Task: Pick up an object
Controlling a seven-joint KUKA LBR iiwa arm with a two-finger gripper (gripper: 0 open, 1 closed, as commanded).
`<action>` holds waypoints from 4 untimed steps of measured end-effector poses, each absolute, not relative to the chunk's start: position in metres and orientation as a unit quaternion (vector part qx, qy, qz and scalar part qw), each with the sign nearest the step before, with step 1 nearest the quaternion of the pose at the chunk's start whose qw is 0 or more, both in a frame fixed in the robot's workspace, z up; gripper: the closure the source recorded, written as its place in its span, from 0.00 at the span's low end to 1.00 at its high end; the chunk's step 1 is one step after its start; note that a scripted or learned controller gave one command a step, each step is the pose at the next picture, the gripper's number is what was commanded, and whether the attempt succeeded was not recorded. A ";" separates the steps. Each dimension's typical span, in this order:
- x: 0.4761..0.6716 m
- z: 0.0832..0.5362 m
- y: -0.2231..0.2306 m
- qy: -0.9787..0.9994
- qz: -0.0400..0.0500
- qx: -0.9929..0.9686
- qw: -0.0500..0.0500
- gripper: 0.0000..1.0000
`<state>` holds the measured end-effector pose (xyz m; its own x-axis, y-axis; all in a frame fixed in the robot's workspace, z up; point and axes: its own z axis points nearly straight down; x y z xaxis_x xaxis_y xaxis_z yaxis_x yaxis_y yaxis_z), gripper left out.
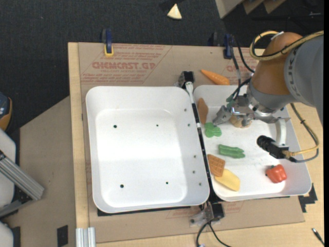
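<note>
Two bins are set side by side; a waffle piece [216, 164] is placed in the right bin [298, 184], left of a pepper [276, 174].

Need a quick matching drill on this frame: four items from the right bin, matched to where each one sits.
Items:
1. red pepper
2. green pod
3. yellow piece
4. orange carrot

Places:
A. outside the bin, on the board past its far edge
B. middle of the right bin
C. near the right bin's right corner on the near side
D. near edge of the right bin, next to the waffle piece

Pairs: 1-C, 2-B, 3-D, 4-A
</note>
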<state>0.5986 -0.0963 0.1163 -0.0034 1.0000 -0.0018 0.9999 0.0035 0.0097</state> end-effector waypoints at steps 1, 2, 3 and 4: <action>0.634 0.083 -0.092 0.708 0.001 0.707 0.001 0.00; 0.659 0.245 -0.066 0.709 0.007 0.705 0.008 0.00; 0.667 0.480 -0.052 0.708 0.007 0.706 0.009 0.00; 0.667 0.480 -0.052 0.708 0.001 0.707 0.004 1.00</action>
<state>0.6671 -0.0522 0.4799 -0.0016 1.0000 -0.0032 1.0000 0.0017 0.0073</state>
